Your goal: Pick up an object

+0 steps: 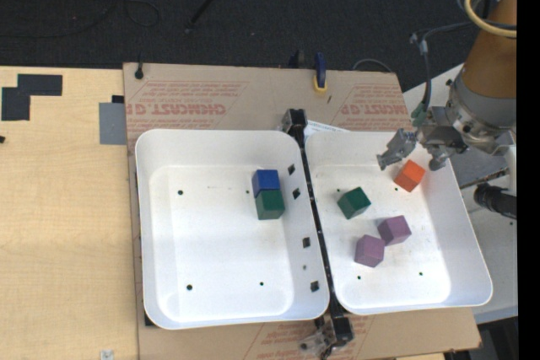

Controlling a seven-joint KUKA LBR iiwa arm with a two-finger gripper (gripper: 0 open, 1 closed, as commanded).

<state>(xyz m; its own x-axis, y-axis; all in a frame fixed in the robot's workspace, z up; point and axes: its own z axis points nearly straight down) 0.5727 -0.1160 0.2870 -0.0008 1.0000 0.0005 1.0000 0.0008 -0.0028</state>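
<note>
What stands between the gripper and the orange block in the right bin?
Nothing visible. The gripper hangs right above the orange block, near the right bin's far corner. The green block and two purple blocks lie apart, nearer the camera.

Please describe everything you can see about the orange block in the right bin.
The orange block is a small cube with a plain matte surface, perhaps wood or foam. It sits slightly rotated near the far right side of the right bin, on the white floor. The gripper hangs just above it, fingers spread, and the block is not between them. It lies apart from the green block and two purple blocks.
</note>
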